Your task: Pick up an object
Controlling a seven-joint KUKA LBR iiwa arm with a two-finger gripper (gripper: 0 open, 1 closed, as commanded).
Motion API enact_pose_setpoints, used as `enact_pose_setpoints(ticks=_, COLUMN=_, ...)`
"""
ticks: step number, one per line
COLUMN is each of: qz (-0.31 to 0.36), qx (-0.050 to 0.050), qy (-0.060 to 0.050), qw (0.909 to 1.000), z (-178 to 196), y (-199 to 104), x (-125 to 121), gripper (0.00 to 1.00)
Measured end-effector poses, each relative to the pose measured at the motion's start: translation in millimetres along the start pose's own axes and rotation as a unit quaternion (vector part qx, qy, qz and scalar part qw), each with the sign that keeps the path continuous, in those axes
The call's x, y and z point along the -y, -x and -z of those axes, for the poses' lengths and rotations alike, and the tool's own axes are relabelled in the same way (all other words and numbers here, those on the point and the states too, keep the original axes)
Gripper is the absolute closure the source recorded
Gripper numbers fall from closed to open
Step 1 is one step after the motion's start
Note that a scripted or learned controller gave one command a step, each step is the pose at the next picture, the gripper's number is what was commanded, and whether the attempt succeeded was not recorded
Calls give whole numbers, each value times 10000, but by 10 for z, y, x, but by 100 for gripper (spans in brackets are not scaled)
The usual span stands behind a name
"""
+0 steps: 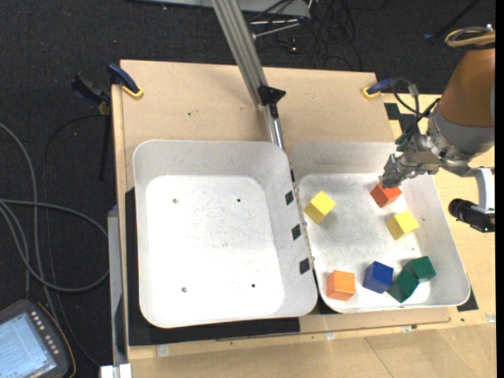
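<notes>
The arm (465, 101) reaches in from the right, orange band up high, and its gripper (391, 177) is down over the far right part of the right bin (346, 157). Right under the tips sits a red cube (385, 194), tilted a little, touching or very nearly touching the gripper. Are the tips pinching it or just resting above it? Cannot tell from this angle, and whether the claw is open or closed is hidden too.

Elsewhere in that bin: a yellow cube (320, 207) on the left side near the divider, another yellow cube (402, 224) just near of the red one. Along the near edge, an orange cube (340, 284) on the left, then a blue cube (378, 276), then two green cubes (413, 278) packed together at the right, touching each other and just beside the blue.

The left bin (211, 231) lies alongside, edge overlapping the right bin's. A metal pole (242, 42) slants in from the far side to where the bins meet.
</notes>
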State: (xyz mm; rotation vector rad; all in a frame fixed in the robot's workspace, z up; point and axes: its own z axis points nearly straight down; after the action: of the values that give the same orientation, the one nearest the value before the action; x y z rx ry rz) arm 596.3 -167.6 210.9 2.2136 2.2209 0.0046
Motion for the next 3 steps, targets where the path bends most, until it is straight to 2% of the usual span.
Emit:
enact_pose_setpoints(ticks=1, qz=21, qx=-18, qy=-25, qw=10000, z=83, y=-455, x=27, gripper=100)
enact_pose_setpoints(ticks=2, qz=27, qx=-23, qy=-34, qw=10000, z=33, y=-1056, x=8, gripper=100)
enact_pose_setpoints(ticks=3, qz=26, qx=-18, qy=-28, qw=10000, z=12, y=-1555, x=-73, gripper=100)
